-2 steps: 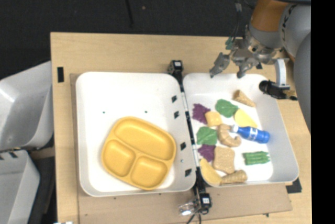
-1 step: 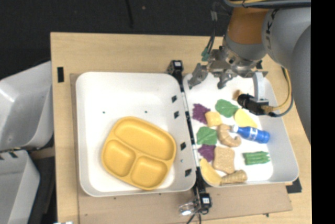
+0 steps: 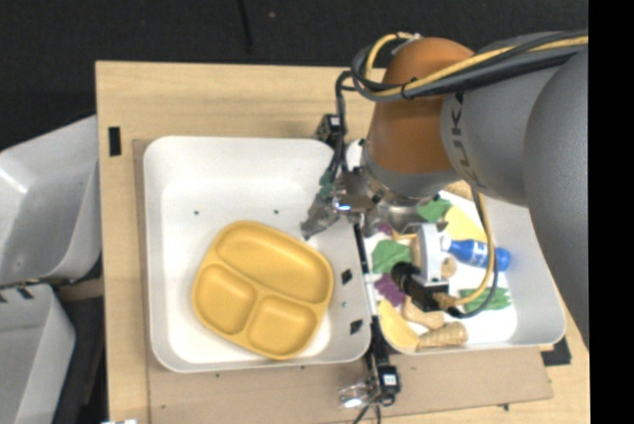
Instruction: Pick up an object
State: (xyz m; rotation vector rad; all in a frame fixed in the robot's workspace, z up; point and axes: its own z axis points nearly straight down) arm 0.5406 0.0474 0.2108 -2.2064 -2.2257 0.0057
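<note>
Wooden bench (image 3: 124,95), two white bins: gripper (image 3: 319,212) low at yellow tray's (image 3: 263,287) two o'clock rim, finger state untellable; toy clutter (image 3: 436,288) heaped at three o'clock, likely miss or rim snag.

A wooden bench (image 3: 228,100) carries two white bins: left bin (image 3: 173,214) at nine o'clock, right bin (image 3: 540,308) at four o'clock, perhaps touching.

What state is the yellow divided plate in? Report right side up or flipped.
Right side up. The yellow divided plate lies flat in the left bin, its three hollow compartments facing up toward the camera.
</note>
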